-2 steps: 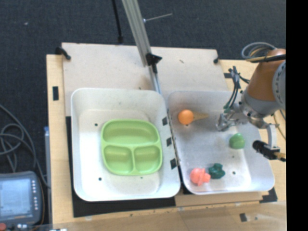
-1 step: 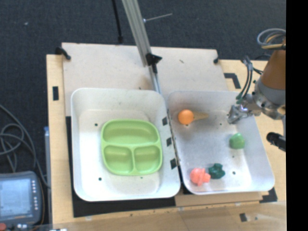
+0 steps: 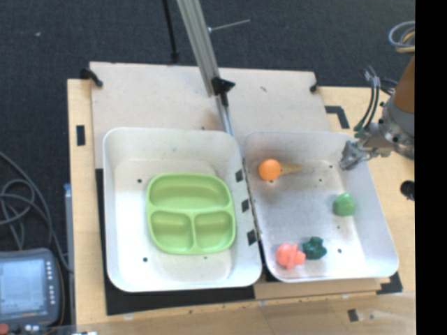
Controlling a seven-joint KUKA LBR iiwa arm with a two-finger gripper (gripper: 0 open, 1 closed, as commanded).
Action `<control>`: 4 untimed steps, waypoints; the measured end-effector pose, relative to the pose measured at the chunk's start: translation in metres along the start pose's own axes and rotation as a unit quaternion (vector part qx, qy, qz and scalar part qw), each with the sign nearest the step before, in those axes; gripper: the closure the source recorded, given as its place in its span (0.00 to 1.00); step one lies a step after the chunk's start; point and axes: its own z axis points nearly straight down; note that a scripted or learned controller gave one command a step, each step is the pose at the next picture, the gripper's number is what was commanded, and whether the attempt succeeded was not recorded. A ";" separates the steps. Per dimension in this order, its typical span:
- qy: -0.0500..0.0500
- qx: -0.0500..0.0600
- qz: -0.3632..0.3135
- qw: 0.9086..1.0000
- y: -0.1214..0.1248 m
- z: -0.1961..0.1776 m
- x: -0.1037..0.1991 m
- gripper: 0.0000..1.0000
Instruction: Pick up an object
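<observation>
White bins, two side by side. Left bin (image 3: 119,187) has a green tray (image 3: 190,212). Right bin (image 3: 377,246) has the loose targets: orange ball (image 3: 269,169) with a tan stub pointing right, green lump (image 3: 343,204), pink toy (image 3: 290,255) touching a dark green toy (image 3: 314,248).

Risks as we read them:
- Gripper (image 3: 349,156) sits over the right bin's upper right corner, close to the rim. A straight descent from there could clip the wall or land on bare floor. No object lies directly under it.
- Green lump is the nearest target, but it's near the right wall. One finger may have no room on that side and just shove it into the wall.
- Orange ball is round, so we'd expect it to roll away from an off-centre close.
- Pink and dark green toys touch. Going for one likely nudges or drags the other, or the fingers straddle both and slip.

Gripper state: too small and blurred, so we can't tell how it's set. Nothing visible in it, nothing seen touching it.
</observation>
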 end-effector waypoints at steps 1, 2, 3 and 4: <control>0.001 0.002 0.000 1.000 0.001 -0.013 -0.001 1.00; 0.002 0.003 -0.002 1.000 0.002 -0.005 0.049 1.00; 0.002 0.004 -0.002 1.000 -0.002 0.002 0.097 1.00; 0.002 0.002 -0.003 1.000 0.003 -0.006 0.150 1.00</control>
